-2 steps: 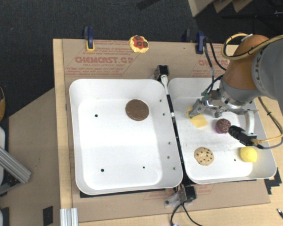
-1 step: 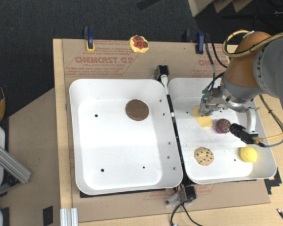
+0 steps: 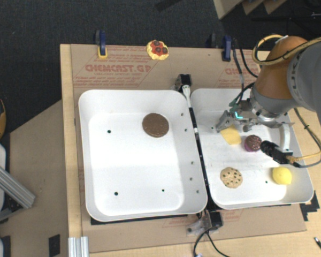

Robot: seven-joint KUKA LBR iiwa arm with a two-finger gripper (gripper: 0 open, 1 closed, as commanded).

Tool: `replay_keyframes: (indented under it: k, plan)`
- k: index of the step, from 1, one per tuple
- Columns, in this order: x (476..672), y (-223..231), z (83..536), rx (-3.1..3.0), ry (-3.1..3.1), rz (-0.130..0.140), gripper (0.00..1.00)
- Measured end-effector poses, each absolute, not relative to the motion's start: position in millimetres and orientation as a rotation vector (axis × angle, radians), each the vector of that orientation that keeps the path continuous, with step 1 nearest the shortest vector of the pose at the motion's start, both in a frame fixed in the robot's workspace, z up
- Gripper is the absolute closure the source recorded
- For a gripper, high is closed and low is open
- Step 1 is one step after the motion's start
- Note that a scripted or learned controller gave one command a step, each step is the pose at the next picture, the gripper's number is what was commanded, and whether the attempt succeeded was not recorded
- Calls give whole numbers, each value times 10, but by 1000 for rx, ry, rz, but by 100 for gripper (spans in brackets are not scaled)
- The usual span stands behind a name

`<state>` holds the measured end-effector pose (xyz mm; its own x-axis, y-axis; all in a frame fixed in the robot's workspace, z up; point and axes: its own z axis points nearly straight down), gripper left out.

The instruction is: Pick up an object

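Observation:
My gripper (image 3: pixel 235 123) hangs low in the right bin (image 3: pixel 214 194), its fingers spread just above a pale yellow block (image 3: pixel 231 137). Nothing sits between the fingers. A dark purple ball (image 3: pixel 252 143) lies just right of the block. Nearer the front of that bin lie a chocolate-chip cookie (image 3: pixel 231 177) and a yellow lemon-like ball (image 3: pixel 281 175). In the left bin (image 3: pixel 96 159) a brown round cookie (image 3: pixel 155 125) lies near the back. The grey arm with its orange band (image 3: pixel 275 68) comes in from the right.
A small yellow and red toy (image 3: pixel 157 50) rests on the cardboard behind the bins. Blue clamps (image 3: pixel 101 42) hold the board's far edge. A black cable (image 3: pixel 281 154) trails from the wrist over the right bin.

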<state>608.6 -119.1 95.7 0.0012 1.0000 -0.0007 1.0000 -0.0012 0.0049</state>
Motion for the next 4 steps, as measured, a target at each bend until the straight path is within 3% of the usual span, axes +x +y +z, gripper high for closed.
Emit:
replay_keyframes:
  k: [1,2,3,4]
  plan:
    - [6092,-1191,1065,2219,2215,8,100]
    - [6090,-1191,1058,2220,2216,6,0]
    - [5933,-1230,833,2226,2223,-4,0]
    - [5951,-1231,956,2222,2220,1,100]
